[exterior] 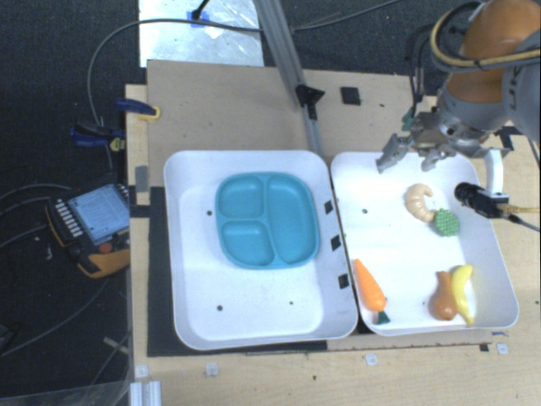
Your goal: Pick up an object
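1. Carrot [369, 288]: lies at the near left edge of the right bin [389, 227], long axis along that edge, orange end away from the camera, green tip nearest it.
2. Right bin, one each: carrot, pale croissant [419, 201], green broccoli [446, 222] touching it, yellow banana [462, 291], brown piece [442, 298] beside the banana.
3. Left bin [190, 252]: one blue divided plate [267, 220].
4. Gripper [410, 156]: above the right bin's far edge, fingers spread apart, nothing between them.
5. Surface: brown board [220, 108] on dark floor, cables around.
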`<control>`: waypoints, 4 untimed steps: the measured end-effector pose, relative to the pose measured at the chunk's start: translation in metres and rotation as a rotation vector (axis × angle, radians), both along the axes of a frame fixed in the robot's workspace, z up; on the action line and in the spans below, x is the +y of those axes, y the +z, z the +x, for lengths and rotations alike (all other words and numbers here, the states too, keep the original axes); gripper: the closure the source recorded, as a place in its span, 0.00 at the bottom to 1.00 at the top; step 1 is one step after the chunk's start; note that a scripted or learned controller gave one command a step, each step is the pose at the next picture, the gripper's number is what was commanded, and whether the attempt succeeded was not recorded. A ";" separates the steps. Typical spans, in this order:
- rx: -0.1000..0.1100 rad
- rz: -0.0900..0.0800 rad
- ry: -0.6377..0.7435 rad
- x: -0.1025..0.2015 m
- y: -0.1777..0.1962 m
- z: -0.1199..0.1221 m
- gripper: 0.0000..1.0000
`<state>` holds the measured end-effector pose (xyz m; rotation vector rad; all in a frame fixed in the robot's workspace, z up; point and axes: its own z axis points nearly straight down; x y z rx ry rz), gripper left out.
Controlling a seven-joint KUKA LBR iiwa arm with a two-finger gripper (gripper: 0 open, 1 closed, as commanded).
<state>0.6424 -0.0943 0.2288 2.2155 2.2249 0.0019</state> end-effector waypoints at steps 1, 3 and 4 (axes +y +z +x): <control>0.004 0.000 0.002 0.006 -0.043 0.002 0.00; -0.002 0.000 -0.004 0.006 -0.144 -0.002 0.00; -0.006 -0.001 -0.004 0.006 -0.131 0.000 1.00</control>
